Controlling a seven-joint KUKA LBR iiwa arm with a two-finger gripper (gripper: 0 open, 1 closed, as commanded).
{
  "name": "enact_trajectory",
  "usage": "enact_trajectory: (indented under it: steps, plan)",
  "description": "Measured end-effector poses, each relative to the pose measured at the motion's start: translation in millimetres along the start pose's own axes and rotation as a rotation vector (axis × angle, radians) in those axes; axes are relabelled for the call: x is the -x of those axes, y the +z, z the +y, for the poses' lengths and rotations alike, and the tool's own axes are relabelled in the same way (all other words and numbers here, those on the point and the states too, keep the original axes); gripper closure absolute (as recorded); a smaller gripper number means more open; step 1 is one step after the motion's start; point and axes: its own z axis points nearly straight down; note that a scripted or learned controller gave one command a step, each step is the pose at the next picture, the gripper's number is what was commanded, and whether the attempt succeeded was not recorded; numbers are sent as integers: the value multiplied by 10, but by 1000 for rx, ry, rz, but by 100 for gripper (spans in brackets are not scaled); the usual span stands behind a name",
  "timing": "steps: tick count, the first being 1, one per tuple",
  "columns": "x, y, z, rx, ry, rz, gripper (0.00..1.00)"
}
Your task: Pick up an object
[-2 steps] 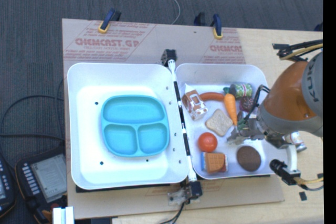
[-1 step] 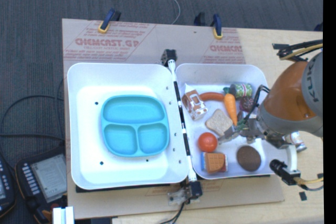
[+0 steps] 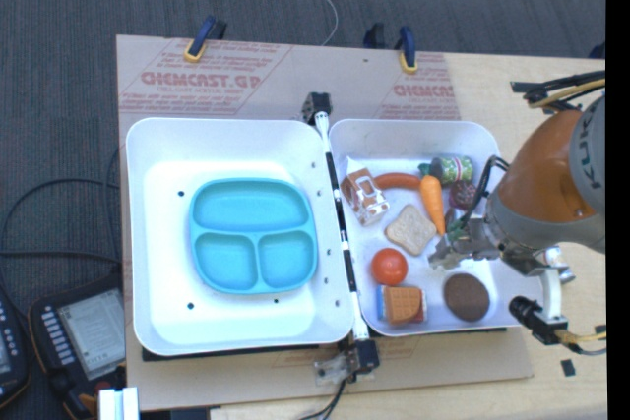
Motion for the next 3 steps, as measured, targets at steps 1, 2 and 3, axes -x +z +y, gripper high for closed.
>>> enact_trajectory:
  steps: [1,2,3]
  plan:
    - [-2,1,-1,0,0,0,0]
    - [-3,-94,5,-1,-1,0,100]
    - [-3,-94,5,0,-1,0,0]
